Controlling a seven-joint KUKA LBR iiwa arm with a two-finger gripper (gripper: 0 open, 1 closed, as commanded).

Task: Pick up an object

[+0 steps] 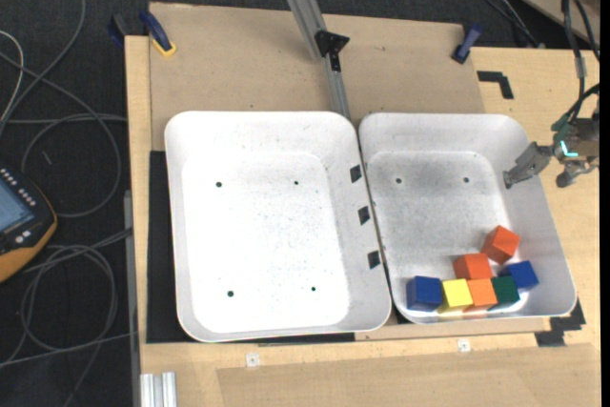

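Several small blocks cluster in the front right corner of the right bin (429, 133): an orange block (501, 243) tilted at the back, a red-orange block (470, 266), a blue block (425, 291), a yellow block (457, 294), a green block (506, 289) and a second blue block (522, 275). My gripper (546, 172) hangs at the right bin's right rim, behind the cluster and apart from it. It is open, with nothing between its fingers (522, 168).
The left bin (257, 133) sits beside the right one, with black clips (363, 214) along the shared edge. A slanted metal rail (303, 0) runs down to the bins' back edge. Blue clamps (158, 33) hold the board corners. Cables and a handheld pendant (19, 216) lie at the left.
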